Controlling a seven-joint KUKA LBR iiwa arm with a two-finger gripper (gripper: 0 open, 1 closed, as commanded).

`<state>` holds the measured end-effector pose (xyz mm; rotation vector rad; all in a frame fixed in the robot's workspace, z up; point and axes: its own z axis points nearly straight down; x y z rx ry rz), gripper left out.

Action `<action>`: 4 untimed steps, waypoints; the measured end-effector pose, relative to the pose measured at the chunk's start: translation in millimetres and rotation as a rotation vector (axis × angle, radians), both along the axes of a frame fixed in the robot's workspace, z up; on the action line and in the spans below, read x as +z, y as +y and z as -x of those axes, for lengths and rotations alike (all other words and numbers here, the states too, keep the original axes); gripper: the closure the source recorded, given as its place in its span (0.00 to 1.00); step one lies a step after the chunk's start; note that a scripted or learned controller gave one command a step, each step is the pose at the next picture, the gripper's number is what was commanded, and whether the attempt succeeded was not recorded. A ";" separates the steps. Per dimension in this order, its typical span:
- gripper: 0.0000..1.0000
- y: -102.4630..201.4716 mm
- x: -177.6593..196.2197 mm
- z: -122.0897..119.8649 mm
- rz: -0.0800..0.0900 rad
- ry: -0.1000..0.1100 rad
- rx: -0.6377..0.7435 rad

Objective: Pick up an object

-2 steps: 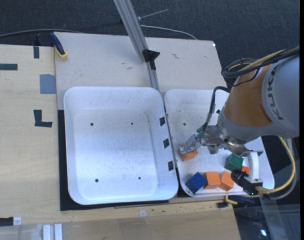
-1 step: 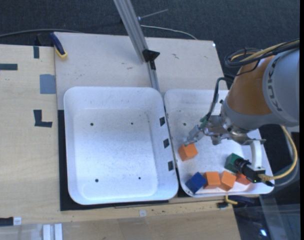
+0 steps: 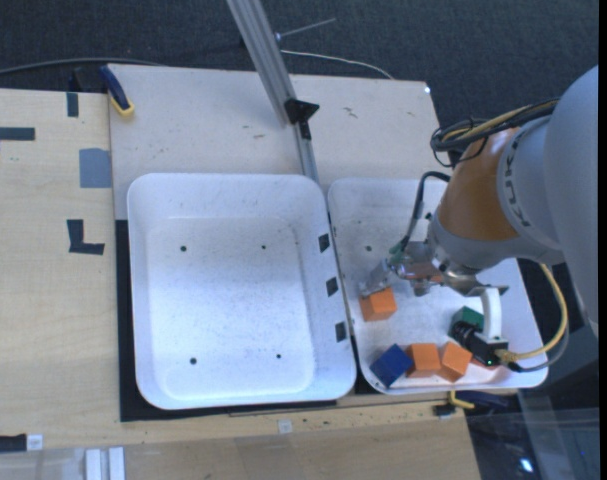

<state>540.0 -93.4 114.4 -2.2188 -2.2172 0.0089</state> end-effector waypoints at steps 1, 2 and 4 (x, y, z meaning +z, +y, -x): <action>0.00 19.0 81.7 17.0 -0.001 -0.012 0.004; 0.00 -12.7 129.2 33.6 0.001 -0.010 -0.001; 1.00 -5.6 13.7 14.8 -0.002 -0.002 0.002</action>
